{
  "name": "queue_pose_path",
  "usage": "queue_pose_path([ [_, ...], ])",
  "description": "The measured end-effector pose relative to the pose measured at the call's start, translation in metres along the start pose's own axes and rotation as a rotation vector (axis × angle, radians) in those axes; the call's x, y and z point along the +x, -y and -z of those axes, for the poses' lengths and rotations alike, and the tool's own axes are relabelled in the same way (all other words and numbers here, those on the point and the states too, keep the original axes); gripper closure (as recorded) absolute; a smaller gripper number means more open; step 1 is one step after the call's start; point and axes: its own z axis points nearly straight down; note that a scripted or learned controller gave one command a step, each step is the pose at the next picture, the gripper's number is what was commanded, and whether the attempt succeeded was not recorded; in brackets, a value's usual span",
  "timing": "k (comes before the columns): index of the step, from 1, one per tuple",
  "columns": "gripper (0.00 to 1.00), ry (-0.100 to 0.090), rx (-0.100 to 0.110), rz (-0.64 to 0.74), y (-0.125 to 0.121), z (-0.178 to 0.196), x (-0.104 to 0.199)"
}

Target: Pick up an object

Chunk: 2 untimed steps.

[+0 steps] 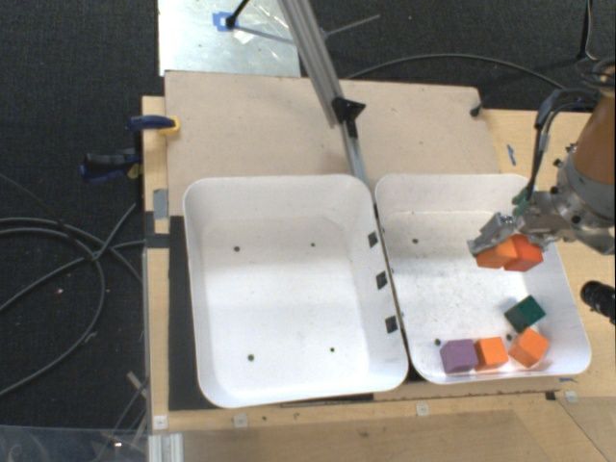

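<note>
Item 1: gripper (502,239), seen over the right bin (423,258), near that bin's right wall and about midway between its far and near edges. I could not tell from this angle whether it had hold of anything.

Item 2: orange-red block (512,254), directly beneath and touching the gripper tip as I saw it; lifted or resting on the bin floor, I could not tell.

Item 3: green block (525,313), toward the right bin's near right corner.

Item 4: row of 3 blocks along the right bin's near edge: purple block (458,355), orange cube (491,352), orange block (528,347) tilted in the corner.

Item 5: left bin (207,287), white, alongside the right bin, their walls meeting at the middle.

Item 6: arm (592,176), entering from the bench's right side.
</note>
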Motion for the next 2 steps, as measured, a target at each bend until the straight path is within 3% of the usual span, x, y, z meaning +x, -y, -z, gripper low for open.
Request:
queue_pose_path([
  [1, 1.00, 0.000, -0.002, 0.004, -0.001, 0.011, 0.000],
  [2, 1.00, 0.000, 0.004, 0.000, -0.004, -0.020, 0.003],
])
